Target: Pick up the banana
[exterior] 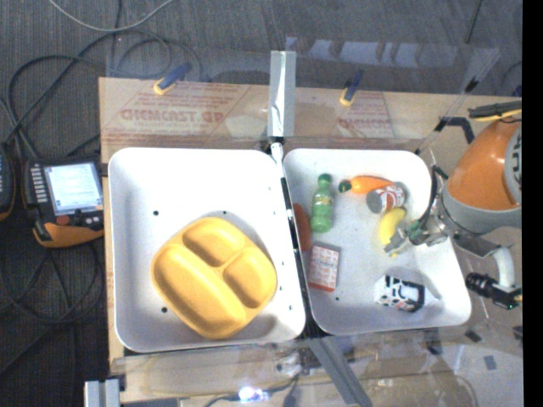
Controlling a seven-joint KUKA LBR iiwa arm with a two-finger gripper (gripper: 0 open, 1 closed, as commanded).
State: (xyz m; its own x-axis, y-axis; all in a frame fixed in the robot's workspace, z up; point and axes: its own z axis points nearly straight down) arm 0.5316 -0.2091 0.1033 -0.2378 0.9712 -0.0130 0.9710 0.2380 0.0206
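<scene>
Lying in the right bin [441, 308], the banana [390, 225] is seen just left of the pincer [413, 234], apparently touching it; whether it is gripped cannot be told. A red can [386, 198] sits just beyond the banana.

Banana [390, 225] in right bin [361, 312]

Open floor mid-right bin [356, 308]; soda can [386, 198] and carrot [373, 184] crowding banana [390, 225].
</scene>
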